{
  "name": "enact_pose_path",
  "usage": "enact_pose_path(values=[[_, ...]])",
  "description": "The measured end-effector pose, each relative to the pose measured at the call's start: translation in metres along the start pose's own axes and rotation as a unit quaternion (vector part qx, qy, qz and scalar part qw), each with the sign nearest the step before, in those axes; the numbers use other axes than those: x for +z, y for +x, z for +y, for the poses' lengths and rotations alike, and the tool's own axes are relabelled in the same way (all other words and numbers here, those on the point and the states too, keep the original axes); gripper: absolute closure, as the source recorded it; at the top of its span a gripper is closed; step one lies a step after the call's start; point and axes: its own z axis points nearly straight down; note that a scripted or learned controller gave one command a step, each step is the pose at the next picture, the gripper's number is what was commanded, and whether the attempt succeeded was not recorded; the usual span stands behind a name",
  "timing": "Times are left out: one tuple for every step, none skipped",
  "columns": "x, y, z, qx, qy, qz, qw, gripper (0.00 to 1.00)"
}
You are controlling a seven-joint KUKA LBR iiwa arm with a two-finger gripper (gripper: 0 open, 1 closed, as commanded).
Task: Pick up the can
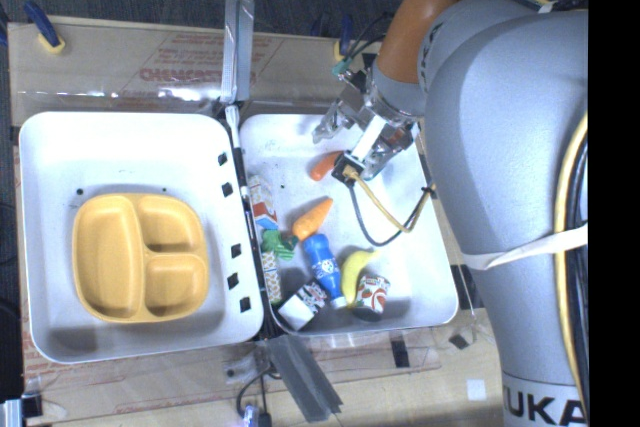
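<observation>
The gripper (332,127) hangs over the far end of the right bin (432,245); whether it is apart or together I cannot tell. The can (372,294) sits well away from it, at the near end, against the banana (356,272). The gripper should probably descend straight down, centred on the can and clear of the banana.

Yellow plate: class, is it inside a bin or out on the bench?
Inside: the yellow plate lies flat within the left bin, compartments facing up.
</observation>
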Motion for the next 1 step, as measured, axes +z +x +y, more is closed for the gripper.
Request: enact_pose_path(values=[[-0.0551, -0.0082, -0.0713, 0.134, 0.002, -0.002, 0.991, 0.0]])
